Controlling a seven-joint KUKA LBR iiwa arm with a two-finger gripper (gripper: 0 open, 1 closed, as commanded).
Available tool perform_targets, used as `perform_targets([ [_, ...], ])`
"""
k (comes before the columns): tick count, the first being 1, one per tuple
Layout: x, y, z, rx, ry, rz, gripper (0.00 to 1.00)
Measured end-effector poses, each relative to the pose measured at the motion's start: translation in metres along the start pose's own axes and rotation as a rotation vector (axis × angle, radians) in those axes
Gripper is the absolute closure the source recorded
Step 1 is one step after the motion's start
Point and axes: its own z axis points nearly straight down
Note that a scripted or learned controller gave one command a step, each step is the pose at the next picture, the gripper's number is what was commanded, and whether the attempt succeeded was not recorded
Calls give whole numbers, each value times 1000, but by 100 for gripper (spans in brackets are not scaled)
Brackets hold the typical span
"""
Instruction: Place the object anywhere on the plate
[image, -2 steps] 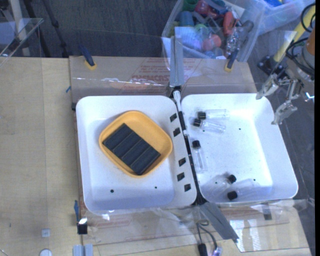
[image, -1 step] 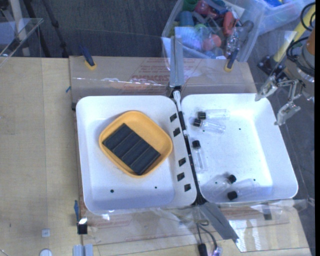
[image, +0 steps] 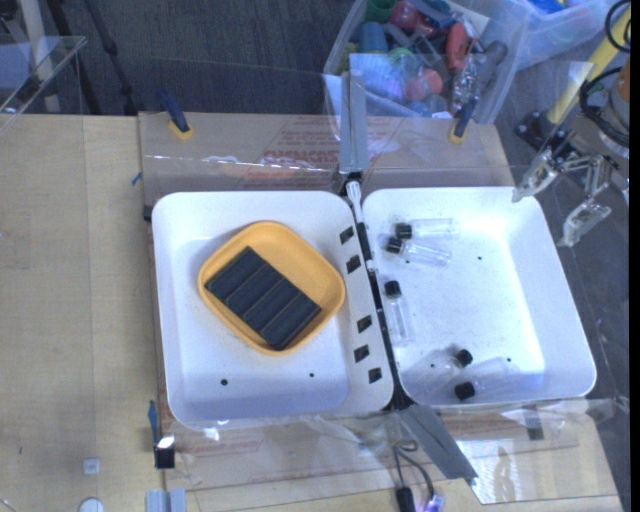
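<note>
Pale wood is forming the bench (image: 60, 300), on which two shallow white bins are being carried side by side. Within the left bin (image: 180, 390), a yellow plate (image: 325, 280) with rounded corners is lying, and a dark ribbed pad (image: 262, 295) is resting upon it. Across the divider, in the right bin (image: 550, 300), several clear vials with black caps are scattered: a pair (image: 420, 240) near the far left corner, one (image: 396, 308) beside the divider, and two more (image: 460, 372) toward the near edge. Well clear of all of these, at the far right corner of that bin and above its rim, the claw (image: 565, 195) is being held; its fingers (image: 530, 180) are standing apart, with nothing between them. Judged from this, the picking step is not yet begun. For the next move, a descent over one vial is being called for, with the fingers closed across its slippery, rolling body, before any carry leftward to the plate.
</note>
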Motion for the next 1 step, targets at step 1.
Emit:
perform_targets([
  [1,0,1,5,-3,2,-150,0],
])
